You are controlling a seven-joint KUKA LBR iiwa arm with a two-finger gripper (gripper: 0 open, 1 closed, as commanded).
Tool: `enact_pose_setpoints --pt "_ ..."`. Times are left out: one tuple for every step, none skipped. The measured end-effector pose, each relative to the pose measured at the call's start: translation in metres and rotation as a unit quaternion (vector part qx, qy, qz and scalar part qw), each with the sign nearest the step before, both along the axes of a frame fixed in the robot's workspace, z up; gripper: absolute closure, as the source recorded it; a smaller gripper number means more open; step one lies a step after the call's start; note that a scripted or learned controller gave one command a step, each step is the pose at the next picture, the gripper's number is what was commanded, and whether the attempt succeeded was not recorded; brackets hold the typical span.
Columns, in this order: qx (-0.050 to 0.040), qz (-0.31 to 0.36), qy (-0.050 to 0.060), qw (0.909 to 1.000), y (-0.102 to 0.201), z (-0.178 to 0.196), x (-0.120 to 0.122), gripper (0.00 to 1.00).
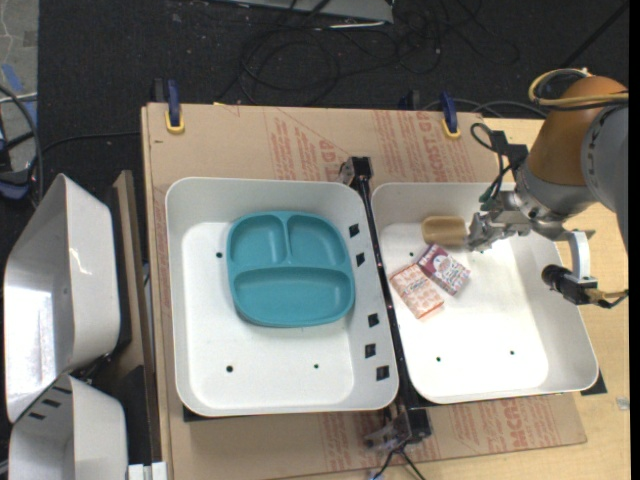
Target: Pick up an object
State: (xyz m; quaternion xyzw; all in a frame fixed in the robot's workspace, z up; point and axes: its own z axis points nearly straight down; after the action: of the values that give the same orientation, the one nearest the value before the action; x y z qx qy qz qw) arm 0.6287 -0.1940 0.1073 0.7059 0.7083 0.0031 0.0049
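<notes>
Lab: clamped bench [300, 133], loose cables [300, 38]

The arm [578, 153] reaches in from the right side of the camera view, its grey body bulking large at the frame's edge with the orange band sitting at the top of that mass. From there the wrist slopes down and to the left, narrowing toward the hand [482, 234]. The hand hangs low, its tip pointing down and leftward. A dark cable loops along the upper side of the wrist.
</notes>
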Motion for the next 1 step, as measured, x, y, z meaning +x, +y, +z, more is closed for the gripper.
enact_pose_setpoints --pt "0.0001 0.0 0.002 1.0 0.0049 0.063 0.0049 1.0"
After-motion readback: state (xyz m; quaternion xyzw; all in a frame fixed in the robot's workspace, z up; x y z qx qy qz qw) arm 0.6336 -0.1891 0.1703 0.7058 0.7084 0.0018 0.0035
